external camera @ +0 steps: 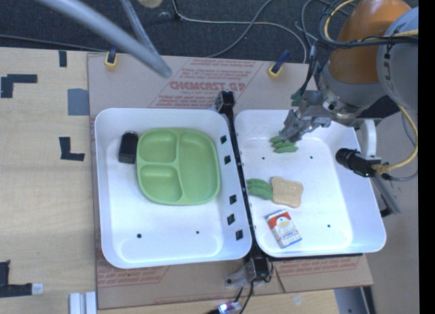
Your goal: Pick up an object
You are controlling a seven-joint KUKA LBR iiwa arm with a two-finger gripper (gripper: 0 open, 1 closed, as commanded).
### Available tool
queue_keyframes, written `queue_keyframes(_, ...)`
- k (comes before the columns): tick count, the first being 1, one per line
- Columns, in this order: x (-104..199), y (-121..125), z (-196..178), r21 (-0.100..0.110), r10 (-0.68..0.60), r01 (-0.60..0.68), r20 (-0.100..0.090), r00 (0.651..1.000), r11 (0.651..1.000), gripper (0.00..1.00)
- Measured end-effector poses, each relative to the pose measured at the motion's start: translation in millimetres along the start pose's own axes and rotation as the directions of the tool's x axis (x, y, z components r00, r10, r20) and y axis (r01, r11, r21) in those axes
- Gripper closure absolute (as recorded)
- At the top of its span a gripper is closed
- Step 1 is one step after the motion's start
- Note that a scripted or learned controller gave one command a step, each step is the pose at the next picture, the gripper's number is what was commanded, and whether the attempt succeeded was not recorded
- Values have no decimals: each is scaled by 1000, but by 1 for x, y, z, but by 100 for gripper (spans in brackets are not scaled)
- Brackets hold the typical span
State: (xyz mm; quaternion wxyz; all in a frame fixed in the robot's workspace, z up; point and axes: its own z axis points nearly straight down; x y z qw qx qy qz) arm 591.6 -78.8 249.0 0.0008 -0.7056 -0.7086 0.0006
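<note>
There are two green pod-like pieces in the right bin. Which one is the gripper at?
The green piece near the bin's far wall: the gripper is right over it. The other green piece lies toward the bin's middle, beside the tan toast-shaped piece.

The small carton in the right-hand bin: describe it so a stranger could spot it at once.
Start at the right-hand shallow white bin and go to its near edge. The small white and red rectangular carton lies flat there, just below the tan toast-shaped piece. It is the one boxy, printed item; its neighbours are soft-shaped, tan or green.
</note>
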Motion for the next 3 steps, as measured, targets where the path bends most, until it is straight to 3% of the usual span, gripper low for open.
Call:
queue_keyframes(2,92,-13,21,1,-1,1,-1,1000,1000,100)
queue_keyframes(3,150,-20,13,-1,-4,4,-2,1000,1000,100)
